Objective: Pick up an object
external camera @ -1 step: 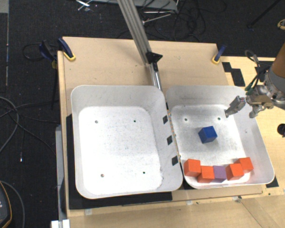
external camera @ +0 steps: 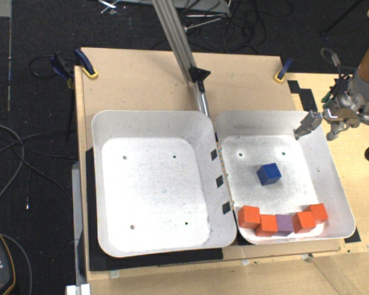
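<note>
Tool above the right bin's far right rim; objects in the right bin.

The tool (external camera: 317, 126) sits over the far right rim of the right bin (external camera: 338, 183), fingers spread apart and grasping nothing. A blue cube (external camera: 269, 174) lies near the bin centre. Four orange blocks (external camera: 250, 216) and one purple block (external camera: 285, 224) line the near wall. The left bin (external camera: 104, 165) rests beside it on the desk (external camera: 141, 78).

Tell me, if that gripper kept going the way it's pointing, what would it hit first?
Likely the right bin's bare white floor near its far right corner. The gripper points down and leftward; the blue cube sits further along, so it would probably be missed, though depth is hard to judge.
</note>
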